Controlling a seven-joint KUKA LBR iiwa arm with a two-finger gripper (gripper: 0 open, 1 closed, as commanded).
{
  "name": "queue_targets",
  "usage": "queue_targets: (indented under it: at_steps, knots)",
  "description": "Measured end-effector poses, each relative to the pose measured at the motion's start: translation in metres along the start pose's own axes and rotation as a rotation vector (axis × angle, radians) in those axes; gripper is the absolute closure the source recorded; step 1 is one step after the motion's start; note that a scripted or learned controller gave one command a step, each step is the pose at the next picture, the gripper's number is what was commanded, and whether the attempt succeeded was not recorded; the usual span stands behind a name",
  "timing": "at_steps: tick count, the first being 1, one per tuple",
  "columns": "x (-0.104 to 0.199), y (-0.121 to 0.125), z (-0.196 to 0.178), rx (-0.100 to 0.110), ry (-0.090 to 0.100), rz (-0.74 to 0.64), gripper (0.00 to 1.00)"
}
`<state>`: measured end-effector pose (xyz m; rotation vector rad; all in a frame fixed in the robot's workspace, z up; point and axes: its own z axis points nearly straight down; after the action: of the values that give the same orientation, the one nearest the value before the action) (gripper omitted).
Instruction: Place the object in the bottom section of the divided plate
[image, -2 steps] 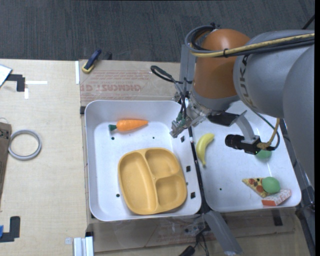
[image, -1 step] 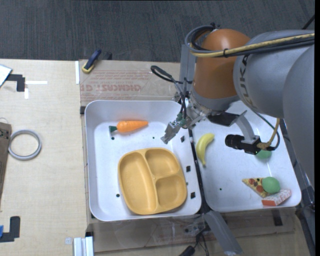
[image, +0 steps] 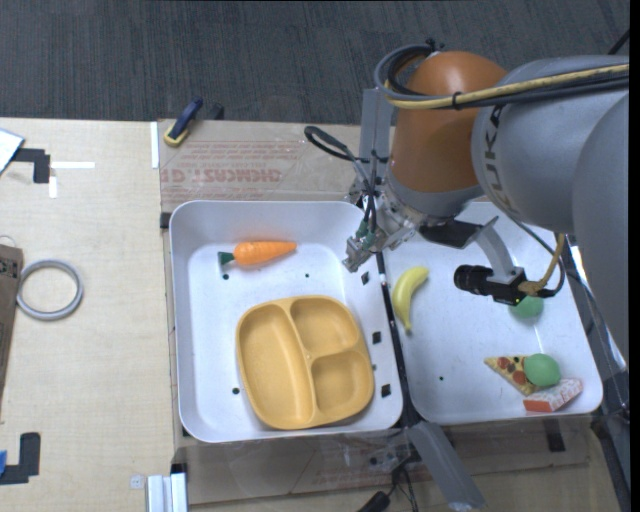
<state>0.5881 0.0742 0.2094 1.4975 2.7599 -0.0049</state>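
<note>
An orange plastic carrot (image: 262, 252) lies in the left white bin (image: 190, 330), above the yellow three-section divided plate (image: 303, 359). The hand (image: 362, 247) hovers over the bins' shared wall; whether it is wide or narrow I cannot tell. The yellow toy banana (image: 408, 293) lies just right. A descent here may strike the wall.

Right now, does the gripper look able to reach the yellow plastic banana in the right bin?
Probably yes. The gripper hangs over the divider between the bins, just beside the yellow plastic banana, which lies uncovered on the right white bin floor with nothing between them.
</note>
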Motion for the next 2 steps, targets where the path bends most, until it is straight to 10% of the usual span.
queue_targets:
  at_steps: [1, 2]
  knots:
    - [-0.006, 0.058, -0.086, 0.0, 0.001, 0.175, 1.0]
    - [0.086, 0.091, 0.044, 0.001, 0.002, 0.136, 1.0]
